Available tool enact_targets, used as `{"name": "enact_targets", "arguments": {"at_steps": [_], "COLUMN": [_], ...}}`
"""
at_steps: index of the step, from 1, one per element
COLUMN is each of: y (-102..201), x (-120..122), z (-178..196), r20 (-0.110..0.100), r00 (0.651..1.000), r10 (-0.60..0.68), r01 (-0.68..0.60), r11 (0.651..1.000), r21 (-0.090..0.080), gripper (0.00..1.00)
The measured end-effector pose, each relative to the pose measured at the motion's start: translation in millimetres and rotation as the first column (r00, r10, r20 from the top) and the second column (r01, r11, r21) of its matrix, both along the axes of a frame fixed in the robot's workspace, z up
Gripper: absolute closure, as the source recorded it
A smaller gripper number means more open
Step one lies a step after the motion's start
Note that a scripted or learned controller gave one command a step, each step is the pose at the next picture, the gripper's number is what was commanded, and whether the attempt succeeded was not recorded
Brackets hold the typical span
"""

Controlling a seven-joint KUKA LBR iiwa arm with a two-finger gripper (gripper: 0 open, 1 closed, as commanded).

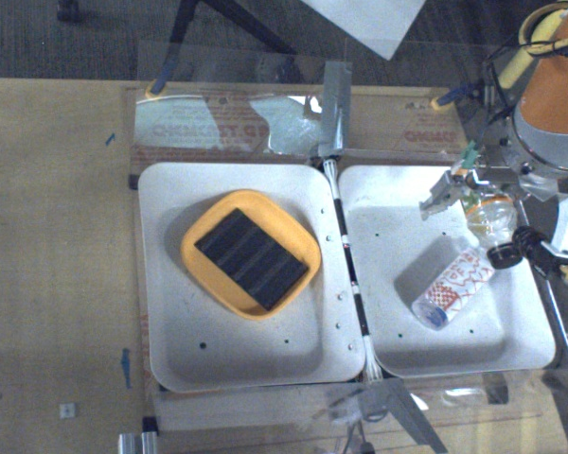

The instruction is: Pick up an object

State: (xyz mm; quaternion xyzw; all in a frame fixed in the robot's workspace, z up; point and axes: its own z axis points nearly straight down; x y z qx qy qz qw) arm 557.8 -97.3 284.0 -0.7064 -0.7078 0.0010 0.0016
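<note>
We see the arm (549, 112) as a rounded grey body with 1 broad orange band above the wrist, yellow and black cables looping beside it, and a small metallic gripper (459, 189) with a green fleck and a black knob nearby.

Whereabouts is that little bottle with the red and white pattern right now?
In the camera view, the patterned bottle lies on its side in the right bin, near that bin's middle, just below the gripper and well apart from the orange tray in the left bin.
</note>
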Motion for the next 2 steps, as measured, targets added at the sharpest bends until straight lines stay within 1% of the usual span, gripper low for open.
{"name": "enact_targets", "arguments": {"at_steps": [1,2], "y": [-0.9,-25.4], "x": [0.6,-11.7], "z": [9.4,-187.6], "r20": [0.001,0.003], "r00": [1.0,1.0], "r10": [-0.002,-0.025], "r01": [0.002,0.025], "r11": [1.0,1.0], "r21": [-0.001,-0.001], "gripper": [1.0,1.0]}}
